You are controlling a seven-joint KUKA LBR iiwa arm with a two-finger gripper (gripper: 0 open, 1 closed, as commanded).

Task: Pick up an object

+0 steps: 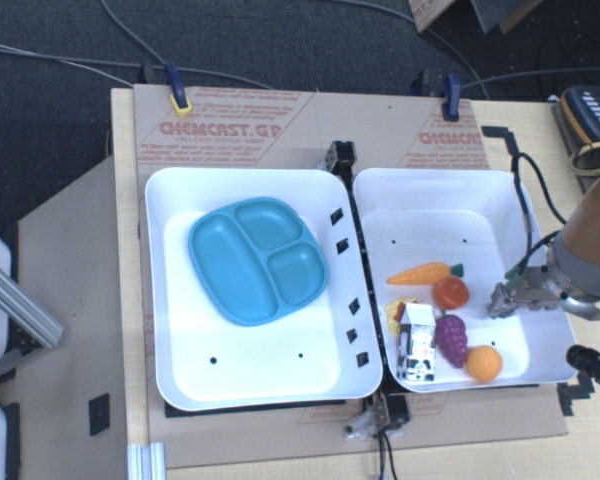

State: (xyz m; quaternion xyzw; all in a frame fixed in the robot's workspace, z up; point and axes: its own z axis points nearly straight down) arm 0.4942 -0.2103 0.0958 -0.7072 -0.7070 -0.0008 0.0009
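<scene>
Looking at the right of the frame, we see the gripper (504, 301) low inside the right bin (432, 196), near its right wall; we cannot tell its state. Left of it lie a carrot (420, 274), tomato (451, 292), grapes (451, 337), an orange (483, 363) and a small carton (416, 341). A blue tray (257, 259) sits in the left bin (180, 368).
</scene>
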